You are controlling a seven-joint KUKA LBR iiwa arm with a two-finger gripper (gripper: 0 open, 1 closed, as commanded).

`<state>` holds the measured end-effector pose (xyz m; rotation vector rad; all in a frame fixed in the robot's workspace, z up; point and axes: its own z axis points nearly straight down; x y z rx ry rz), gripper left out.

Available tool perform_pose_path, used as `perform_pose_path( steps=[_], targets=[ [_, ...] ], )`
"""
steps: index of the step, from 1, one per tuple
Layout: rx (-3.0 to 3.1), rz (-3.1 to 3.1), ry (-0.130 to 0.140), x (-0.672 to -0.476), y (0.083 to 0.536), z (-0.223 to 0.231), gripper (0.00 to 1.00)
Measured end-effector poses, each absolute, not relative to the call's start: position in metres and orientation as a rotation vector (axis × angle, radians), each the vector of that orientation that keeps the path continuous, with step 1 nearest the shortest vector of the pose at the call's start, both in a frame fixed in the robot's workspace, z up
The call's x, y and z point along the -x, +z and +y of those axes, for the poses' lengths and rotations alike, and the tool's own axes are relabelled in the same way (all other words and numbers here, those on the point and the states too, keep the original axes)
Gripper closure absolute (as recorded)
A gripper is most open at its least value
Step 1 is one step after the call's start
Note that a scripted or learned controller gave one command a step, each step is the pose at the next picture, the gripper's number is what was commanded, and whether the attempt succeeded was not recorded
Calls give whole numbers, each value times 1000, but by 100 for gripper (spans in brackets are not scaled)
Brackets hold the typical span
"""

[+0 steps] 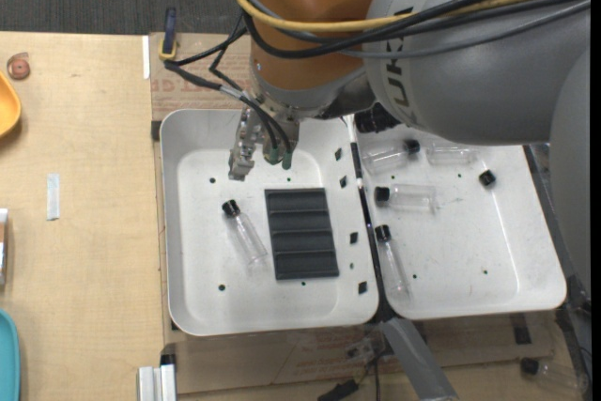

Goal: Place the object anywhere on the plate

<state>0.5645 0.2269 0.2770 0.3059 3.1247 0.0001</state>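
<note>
Hand (263, 160) is hovering above left bin (199, 296), grip width: cannot tell. Clear vial (243, 230) is lying just left of black plate (300, 235), not on it. Risk: the round vial slipping during pickup or rolling off the ribs.

I count two white bins: left bin (188, 296), right bin (526, 286). Left has one black ribbed plate (300, 235) and one clear capped vial (242, 230). Right has three more I can make out: upper vial (390, 153), middle vial (413, 196), lower vial (392, 263). Also one small black piece (486, 178), can't tell what.
</note>
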Motion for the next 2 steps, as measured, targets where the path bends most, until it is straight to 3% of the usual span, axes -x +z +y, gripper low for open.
perform_pose_path(
  steps=[1, 2],
  targets=[
    [-64, 3139, 1, -617, 237, 220, 100],
    [427, 3108, 2, -648, 246, 228, 100]
  ],
)
